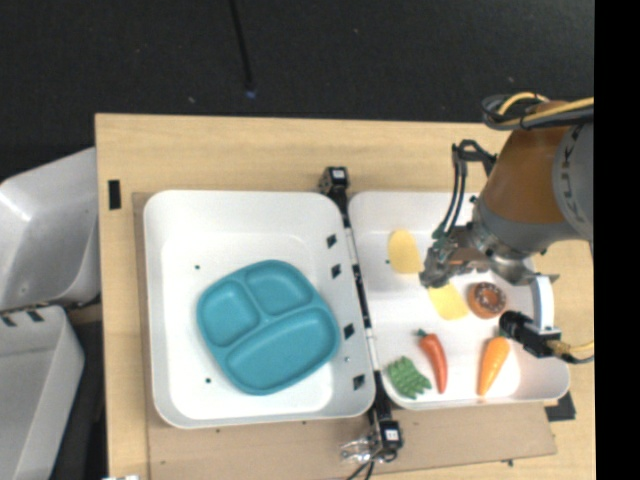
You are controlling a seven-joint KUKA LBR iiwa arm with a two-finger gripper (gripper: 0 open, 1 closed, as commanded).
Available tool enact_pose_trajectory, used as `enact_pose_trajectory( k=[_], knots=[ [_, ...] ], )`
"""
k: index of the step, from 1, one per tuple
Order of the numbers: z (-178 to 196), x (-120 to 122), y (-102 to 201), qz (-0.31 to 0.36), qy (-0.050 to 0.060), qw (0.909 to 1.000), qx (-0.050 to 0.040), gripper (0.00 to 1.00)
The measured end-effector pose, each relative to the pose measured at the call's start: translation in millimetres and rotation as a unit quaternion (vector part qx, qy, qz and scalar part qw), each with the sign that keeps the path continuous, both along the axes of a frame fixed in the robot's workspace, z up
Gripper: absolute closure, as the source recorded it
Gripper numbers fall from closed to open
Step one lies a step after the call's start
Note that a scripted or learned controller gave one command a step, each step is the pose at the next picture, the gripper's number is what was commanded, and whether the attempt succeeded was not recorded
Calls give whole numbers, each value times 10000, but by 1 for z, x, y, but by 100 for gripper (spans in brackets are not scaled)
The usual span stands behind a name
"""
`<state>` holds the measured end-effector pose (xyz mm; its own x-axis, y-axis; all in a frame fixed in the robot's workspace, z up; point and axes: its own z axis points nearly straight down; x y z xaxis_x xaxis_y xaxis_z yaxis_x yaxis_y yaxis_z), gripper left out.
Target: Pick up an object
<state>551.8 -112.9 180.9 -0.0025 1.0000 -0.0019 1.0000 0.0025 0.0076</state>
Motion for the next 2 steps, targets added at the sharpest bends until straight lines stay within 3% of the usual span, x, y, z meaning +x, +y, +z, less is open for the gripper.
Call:
enact_pose_trajectory(
  k=[2],
  knots=[
    [106,10,-9,4,0,10000,-3,100]
  ],
)
